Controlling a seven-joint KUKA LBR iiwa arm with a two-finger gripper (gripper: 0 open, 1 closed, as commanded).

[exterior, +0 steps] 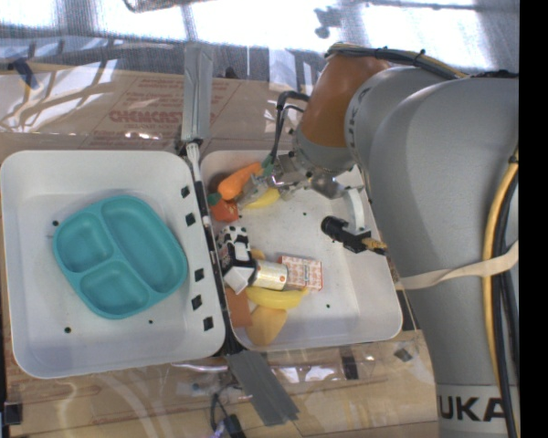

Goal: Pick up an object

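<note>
Currently the arm [420, 153] reaches into the right bin [365, 304], gripper [272, 179] low at its far left corner, right by the orange carrot-like piece [237, 181] and a yellow piece [263, 199]. Can't tell the claw's state, nor if it grips anything. More items along that bin's left wall: black-white toy [236, 245], small carton [301, 270], yellow banana-like piece [276, 297]. Left bin [36, 336] carries a teal divided tray [119, 255], centred.
</note>
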